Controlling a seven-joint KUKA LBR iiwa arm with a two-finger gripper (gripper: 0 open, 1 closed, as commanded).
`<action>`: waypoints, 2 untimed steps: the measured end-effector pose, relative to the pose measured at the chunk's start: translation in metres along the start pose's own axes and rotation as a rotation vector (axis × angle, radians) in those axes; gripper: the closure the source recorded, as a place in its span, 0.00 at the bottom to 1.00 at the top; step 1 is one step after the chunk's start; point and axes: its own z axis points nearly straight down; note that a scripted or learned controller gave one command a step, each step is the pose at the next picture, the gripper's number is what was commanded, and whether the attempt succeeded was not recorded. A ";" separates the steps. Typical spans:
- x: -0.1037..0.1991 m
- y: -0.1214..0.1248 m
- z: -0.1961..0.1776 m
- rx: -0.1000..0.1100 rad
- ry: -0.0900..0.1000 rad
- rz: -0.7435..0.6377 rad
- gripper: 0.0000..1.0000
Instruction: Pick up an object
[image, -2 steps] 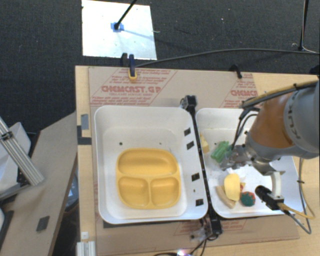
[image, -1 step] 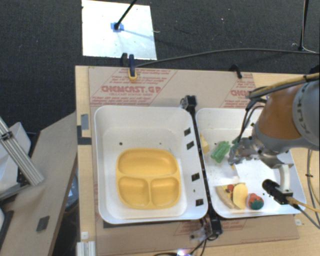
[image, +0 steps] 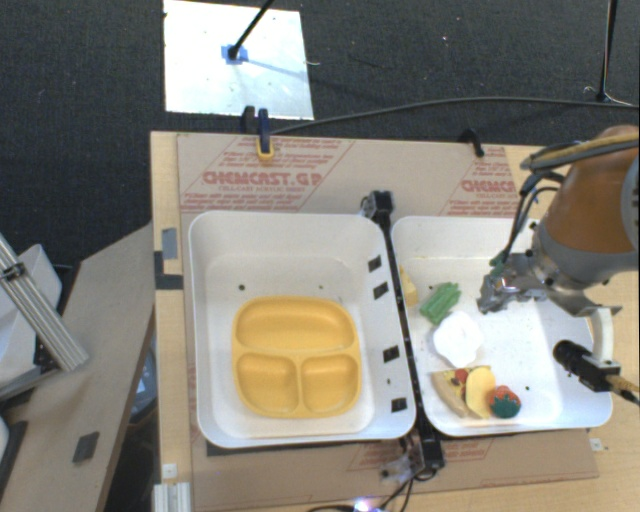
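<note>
Green piece (image: 440, 300) noted in the right bin (image: 530, 352), by its left wall; a white disc (image: 458, 340), a yellow wedge (image: 480, 385) and a red-and-green ball (image: 504, 401) are ranged from it toward that bin's near edge. The gripper (image: 497, 293) is held low over the bin's middle, just beside the green piece; whether it is spread or pressed together cannot be told. A yellow divided plate (image: 296, 355) is seen in the left bin (image: 215, 300), which is set against the right bin's left wall.
</note>
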 end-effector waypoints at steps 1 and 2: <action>-0.008 0.001 -0.046 0.001 0.000 -0.001 1.00; 0.036 0.005 -0.044 0.005 0.003 -0.006 1.00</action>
